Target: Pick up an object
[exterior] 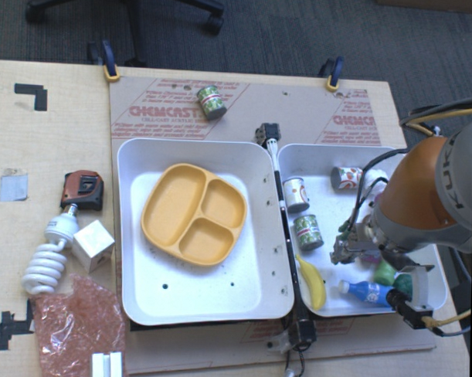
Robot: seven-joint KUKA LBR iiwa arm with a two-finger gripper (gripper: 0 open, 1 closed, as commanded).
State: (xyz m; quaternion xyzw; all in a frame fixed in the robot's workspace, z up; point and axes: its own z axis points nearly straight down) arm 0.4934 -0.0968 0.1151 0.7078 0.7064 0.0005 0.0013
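The arm reaches in from the right, its orange band above the wrist, and my gripper [345, 248] hangs low inside the right bin [322, 157]. It sits just right of a green-labelled can [308, 231] and above a blue bottle [368, 293]. A white can [296, 195], a red-and-white can [347, 178], a banana [313, 282] and a green object [389, 273] also lie in this bin. The wrist hides part of the bin's right side.
The left bin [140, 289] holds a yellow divided plate [193, 213]. Outside the bins lie a green can [211, 102], a tape measure [83, 190], a spiral bulb [50, 251], a white cube [93, 243] and a pink bag [77, 325].
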